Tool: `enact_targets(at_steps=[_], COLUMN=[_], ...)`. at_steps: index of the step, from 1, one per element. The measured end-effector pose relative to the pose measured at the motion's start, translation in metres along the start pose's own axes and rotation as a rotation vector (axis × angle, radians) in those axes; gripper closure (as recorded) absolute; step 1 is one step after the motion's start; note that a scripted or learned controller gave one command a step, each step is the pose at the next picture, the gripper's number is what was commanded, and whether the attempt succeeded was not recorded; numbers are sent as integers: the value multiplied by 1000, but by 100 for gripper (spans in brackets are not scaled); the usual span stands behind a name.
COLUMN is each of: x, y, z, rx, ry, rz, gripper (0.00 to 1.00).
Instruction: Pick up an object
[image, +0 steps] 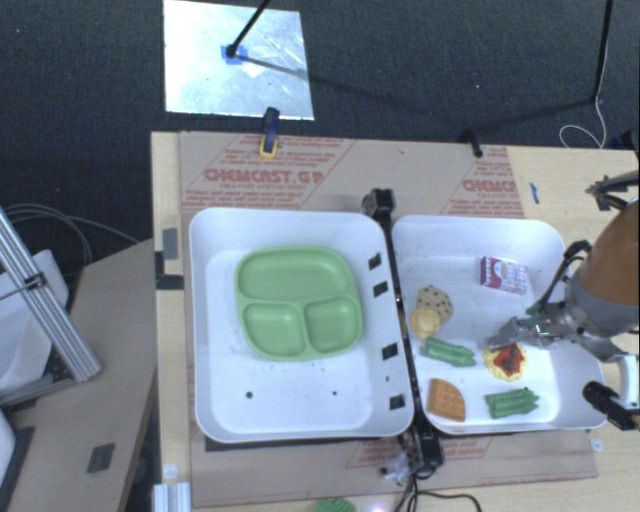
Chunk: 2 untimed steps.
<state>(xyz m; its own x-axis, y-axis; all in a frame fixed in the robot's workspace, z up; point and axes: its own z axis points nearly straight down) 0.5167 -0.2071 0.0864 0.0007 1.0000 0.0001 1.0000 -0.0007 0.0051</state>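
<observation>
The pick is not yet done: the gripper (522, 328) hangs low over the right-hand shallow white bin (455, 235), near the table's right edge, just above the round yellow toy food with red topping (506, 361), and whether it is released or clenched cannot be told from this slanted view, so nothing can be called held. That round piece, the likely target, lies flat between the green bean-pod toy (449, 352) and the green leafy toy (512, 402) and has no clear long axis. What remains is to close on it and lift it clear.
</observation>
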Motion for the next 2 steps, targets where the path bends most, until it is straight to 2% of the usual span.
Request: enact_targets(at_steps=[1, 2], x=[32, -1], y=[42, 21], z=[1, 2], rx=[0, 4], ry=[-1, 0], rz=[-8, 0], gripper=[0, 0])
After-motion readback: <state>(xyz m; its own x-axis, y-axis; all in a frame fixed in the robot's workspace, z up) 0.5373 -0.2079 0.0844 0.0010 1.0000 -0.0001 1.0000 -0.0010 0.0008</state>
